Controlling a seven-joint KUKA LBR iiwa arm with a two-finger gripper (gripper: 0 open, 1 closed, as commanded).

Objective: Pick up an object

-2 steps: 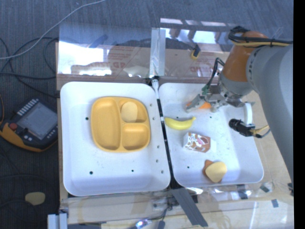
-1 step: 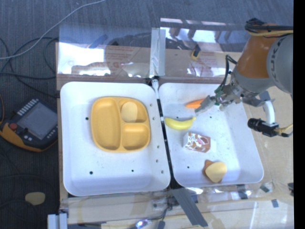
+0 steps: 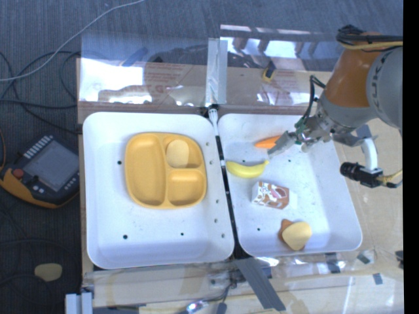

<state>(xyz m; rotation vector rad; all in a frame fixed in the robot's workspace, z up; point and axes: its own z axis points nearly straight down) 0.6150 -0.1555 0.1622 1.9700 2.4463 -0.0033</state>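
Three items (image 3: 272, 194) beside the carrot (image 3: 265, 142).

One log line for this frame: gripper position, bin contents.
gripper over right bin, beside carrot | right bin: banana, packet, yellow piece | left bin: tray

Bright, even overhead light washes both white bins (image 3: 157, 254), leaving only soft, short shadows. Strong glare flares off the clear panels (image 3: 262, 51) along the desk's far edge. Focus is slightly soft throughout; carpet (image 3: 39, 18) beyond falls dim.
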